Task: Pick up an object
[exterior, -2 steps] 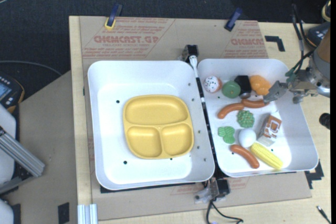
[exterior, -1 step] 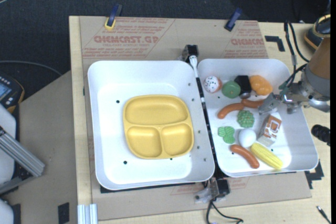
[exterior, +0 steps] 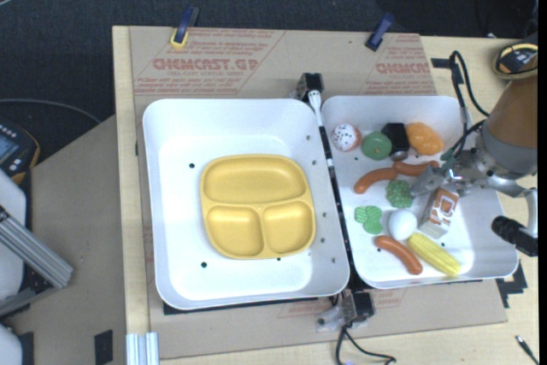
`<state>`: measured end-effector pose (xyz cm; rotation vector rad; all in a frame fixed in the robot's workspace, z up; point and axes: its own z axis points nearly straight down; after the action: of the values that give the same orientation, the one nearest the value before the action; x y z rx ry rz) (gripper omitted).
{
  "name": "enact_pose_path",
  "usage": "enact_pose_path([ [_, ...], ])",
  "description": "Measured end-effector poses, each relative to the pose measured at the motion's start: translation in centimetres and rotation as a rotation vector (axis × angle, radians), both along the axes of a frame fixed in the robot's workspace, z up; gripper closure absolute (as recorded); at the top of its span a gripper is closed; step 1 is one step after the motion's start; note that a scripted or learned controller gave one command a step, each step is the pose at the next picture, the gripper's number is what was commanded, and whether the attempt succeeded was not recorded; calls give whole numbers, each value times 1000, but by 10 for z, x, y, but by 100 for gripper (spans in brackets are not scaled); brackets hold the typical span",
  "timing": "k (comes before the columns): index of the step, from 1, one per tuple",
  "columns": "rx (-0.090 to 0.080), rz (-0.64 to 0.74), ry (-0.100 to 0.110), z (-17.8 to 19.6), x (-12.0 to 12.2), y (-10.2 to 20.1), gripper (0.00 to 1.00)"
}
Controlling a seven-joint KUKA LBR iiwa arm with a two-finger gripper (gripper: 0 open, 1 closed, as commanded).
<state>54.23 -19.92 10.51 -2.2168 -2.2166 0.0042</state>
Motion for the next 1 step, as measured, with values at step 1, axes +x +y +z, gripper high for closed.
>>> enact_pose_path([
  [1,0,0,-7,-16,2,0,0],
])
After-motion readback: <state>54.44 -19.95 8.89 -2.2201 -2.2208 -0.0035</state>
